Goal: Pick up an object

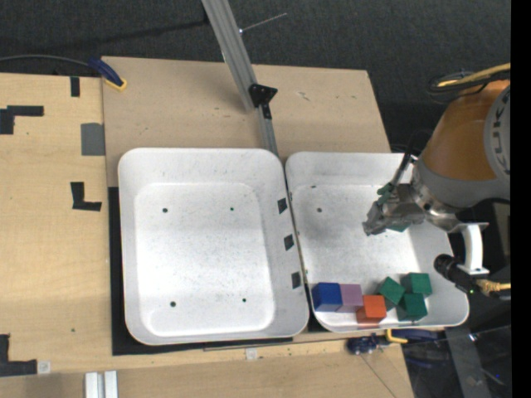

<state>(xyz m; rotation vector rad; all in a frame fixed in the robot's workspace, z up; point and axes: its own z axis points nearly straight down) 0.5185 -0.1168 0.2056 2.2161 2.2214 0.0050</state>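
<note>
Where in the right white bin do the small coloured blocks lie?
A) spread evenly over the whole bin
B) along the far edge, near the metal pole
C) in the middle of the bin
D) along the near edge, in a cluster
D: the small blue cube, pale purple block, orange block and green blocks sit clustered at the near edge of the right shallow white bin.

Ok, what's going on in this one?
A grey and orange arm reaches into the right bin from the right, its gripper over the bin's middle. The blocks sit clustered along the near edge: blue, purple, orange and three green. Nothing looks picked up yet.
</note>
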